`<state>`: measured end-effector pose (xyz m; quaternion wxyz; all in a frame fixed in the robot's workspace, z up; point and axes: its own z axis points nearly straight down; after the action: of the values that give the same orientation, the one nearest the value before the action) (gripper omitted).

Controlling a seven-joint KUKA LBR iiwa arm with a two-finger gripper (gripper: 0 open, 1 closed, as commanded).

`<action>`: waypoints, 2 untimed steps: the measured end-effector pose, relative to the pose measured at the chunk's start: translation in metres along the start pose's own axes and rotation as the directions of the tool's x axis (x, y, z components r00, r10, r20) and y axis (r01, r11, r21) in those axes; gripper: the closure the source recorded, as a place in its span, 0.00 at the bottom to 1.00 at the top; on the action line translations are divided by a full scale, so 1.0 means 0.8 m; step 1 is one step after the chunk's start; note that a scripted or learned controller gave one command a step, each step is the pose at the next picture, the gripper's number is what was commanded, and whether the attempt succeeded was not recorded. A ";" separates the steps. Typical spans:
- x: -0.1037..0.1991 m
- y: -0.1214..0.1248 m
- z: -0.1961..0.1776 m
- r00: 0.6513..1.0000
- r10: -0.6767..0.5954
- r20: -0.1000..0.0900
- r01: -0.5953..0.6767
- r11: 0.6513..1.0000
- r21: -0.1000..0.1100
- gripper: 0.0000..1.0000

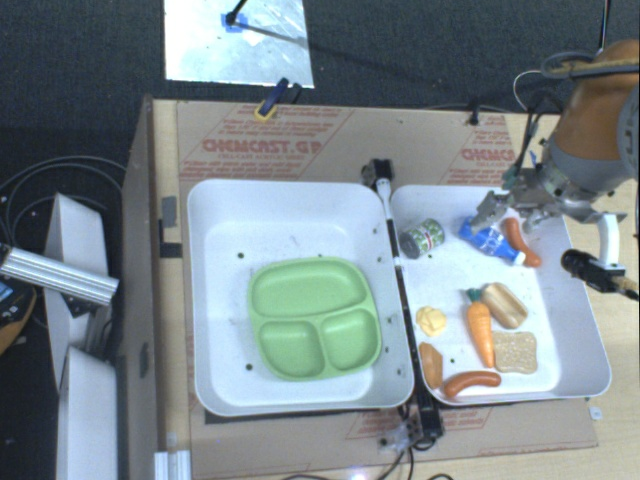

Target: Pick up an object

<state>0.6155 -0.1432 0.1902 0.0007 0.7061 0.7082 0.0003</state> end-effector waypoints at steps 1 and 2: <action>-0.009 -0.071 0.132 1.000 0.003 0.000 -0.003 1.000 0.002 0.00; -0.004 -0.110 0.132 1.000 0.003 -0.001 -0.003 1.000 0.001 0.00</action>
<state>0.5280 -0.1468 0.0841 0.0000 0.7070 0.7073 0.0001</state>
